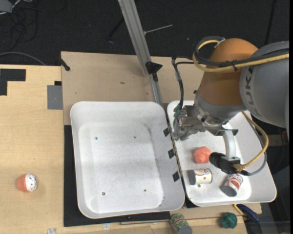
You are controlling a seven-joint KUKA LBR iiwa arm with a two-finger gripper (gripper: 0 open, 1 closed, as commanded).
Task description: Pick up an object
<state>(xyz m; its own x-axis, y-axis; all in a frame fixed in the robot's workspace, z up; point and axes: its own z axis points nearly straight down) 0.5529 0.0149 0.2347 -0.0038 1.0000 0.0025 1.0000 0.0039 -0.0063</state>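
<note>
Nearest candidate: crumpled orange-red object [202,155] in the right bin [263,191], beside a small white cup [203,177] and a red-and-white can [232,184]. Poised just up-left of it, near the divide: end effector [181,126], finger state impossible to tell. Apparently approach stage; next, lining up over one piece, then descending.

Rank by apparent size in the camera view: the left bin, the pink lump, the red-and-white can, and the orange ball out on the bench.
1. left bin
2. red-and-white can
3. pink lump and orange ball: look alike, so unranked.
</note>
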